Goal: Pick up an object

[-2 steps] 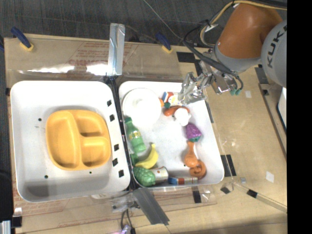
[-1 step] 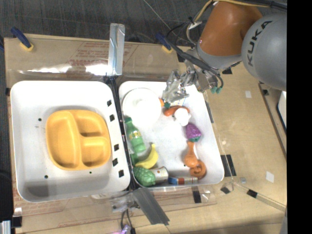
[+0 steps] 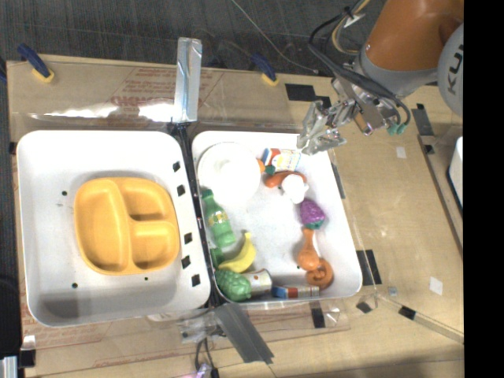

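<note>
A yellow divided tray point(image 3: 126, 225) is sitting in the left bin point(image 3: 35, 211); toys are crowding the right bin point(image 3: 346, 242), where the gripper point(image 3: 315, 138) is hovering, finger state unclear.

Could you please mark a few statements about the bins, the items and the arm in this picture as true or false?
1. The yellow divided tray lies in the left bin. True.
2. The end effector hangs over the left bin. False: it is at the far right corner of the right bin.
3. The purple grapes lie in the right bin. True.
4. The white plate lies on the yellow divided tray. False: it lies in the right bin.
5. The banana is in the left bin. False: it is in the right bin, by the green bottle.
</note>
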You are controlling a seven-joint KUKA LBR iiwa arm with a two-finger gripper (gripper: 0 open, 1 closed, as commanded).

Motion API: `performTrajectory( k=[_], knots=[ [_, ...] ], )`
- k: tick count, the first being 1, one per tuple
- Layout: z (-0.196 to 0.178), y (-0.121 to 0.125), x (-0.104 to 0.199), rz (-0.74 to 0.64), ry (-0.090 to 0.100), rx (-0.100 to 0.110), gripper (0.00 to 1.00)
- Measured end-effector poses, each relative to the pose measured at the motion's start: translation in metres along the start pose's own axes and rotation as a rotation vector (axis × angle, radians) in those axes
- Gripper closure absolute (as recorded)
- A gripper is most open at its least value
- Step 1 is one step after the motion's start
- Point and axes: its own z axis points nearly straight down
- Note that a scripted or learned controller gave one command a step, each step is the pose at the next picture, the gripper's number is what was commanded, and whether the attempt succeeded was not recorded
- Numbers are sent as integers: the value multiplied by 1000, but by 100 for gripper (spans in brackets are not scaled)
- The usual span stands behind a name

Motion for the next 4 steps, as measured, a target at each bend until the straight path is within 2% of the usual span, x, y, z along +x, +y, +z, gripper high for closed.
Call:
performTrajectory(
  k=[1,2,3,4],
  knots=[
    [61,85,32,-108,6,-7,100],
    [-48,-4,-17,-154,-3,3,100],
    [-26,-25,-9,-315,5,-6,100],
    [51,55,-27,-493,5,-9,100]
  ],
)
